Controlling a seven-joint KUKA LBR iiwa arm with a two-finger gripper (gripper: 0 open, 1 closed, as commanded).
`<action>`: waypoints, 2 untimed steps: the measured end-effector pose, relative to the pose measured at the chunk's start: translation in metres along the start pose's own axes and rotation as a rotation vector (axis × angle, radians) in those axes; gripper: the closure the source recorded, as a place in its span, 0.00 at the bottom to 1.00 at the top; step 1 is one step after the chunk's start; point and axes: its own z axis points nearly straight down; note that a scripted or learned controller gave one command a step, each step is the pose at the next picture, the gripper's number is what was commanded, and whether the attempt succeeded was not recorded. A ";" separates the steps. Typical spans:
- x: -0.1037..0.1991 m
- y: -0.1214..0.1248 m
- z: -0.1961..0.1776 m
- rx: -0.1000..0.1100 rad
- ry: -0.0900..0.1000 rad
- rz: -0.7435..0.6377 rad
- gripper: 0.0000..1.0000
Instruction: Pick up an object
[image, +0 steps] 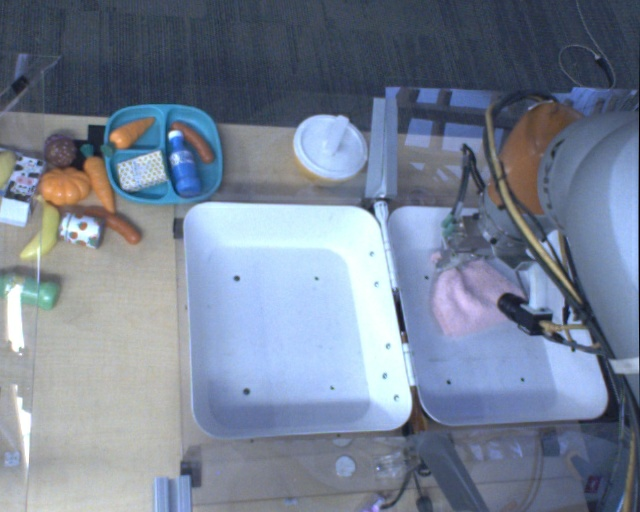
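Grey KUKA arm w/ orange band (535, 140) reaches in from the right, wrist low over the right shallow white bin (500, 390). Two-finger gripper (468, 240) sits at the top edge of a crumpled pink cloth (470, 300) in that bin's upper half; looks touching, jaw opening can't tell, cables block it. Left shallow white bin (290, 320) just beside. Teal divided plate (163, 153) on bench upper left w/ toy food + blue bottle (183, 163). White lidded cup (330, 147) behind the bins.
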 end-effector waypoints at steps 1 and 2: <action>-0.010 0.019 -0.051 0.021 0.011 -0.120 1.00; -0.010 0.019 -0.051 0.021 0.011 -0.120 0.00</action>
